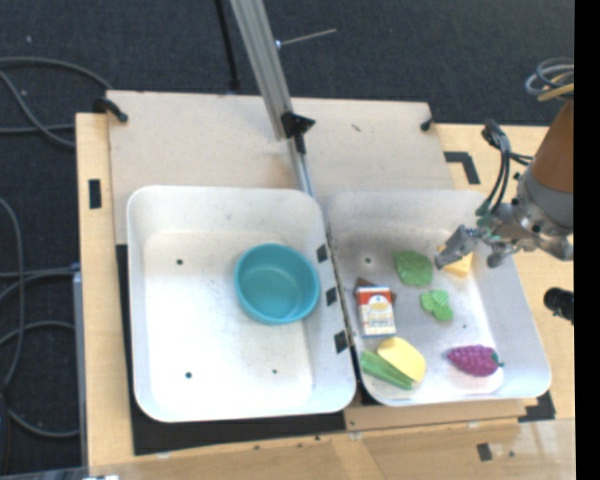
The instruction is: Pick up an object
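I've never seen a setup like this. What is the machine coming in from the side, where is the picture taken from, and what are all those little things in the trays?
The picture comes from one camera fixed above a bench, looking down at a slant. On the bench sit two shallow white bins side by side. The left bin holds a teal bowl. The right bin holds small toy foods: a green leafy piece, a smaller green piece, a little red and white box, a yellow piece with a green pod beside it, and purple grapes.

The machine on the right is a robot arm with an orange band. At its end is a gripper, a two-finger hand for picking things up. It hangs over the right bin, close to a small yellow wedge. I cannot tell whether it grasps anything.
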Motion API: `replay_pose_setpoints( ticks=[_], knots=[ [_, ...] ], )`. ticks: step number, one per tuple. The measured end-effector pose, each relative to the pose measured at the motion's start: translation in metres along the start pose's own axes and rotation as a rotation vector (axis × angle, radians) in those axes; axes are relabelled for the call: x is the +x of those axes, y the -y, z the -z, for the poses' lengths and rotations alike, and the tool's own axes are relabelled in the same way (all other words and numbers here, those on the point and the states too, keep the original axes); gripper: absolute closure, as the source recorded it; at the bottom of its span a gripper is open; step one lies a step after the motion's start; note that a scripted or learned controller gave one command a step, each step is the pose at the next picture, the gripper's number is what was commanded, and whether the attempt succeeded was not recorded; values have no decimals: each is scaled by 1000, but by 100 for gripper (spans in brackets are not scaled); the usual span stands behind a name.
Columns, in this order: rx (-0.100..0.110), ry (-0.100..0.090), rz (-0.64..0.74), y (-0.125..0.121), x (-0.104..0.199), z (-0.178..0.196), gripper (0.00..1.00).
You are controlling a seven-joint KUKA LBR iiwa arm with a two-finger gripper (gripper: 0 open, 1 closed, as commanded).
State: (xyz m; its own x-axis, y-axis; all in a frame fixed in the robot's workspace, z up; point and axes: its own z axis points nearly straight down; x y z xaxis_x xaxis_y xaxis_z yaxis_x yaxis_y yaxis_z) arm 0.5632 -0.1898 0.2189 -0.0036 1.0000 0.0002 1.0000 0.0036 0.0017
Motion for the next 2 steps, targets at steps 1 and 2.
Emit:
replay_pose_setpoints(
  ticks=[1, 2],
  knots=[
    [0, 0, 0, 0, 0, 0, 0],
    [7, 2, -4, 2, -5, -63, 0]
  ],
)
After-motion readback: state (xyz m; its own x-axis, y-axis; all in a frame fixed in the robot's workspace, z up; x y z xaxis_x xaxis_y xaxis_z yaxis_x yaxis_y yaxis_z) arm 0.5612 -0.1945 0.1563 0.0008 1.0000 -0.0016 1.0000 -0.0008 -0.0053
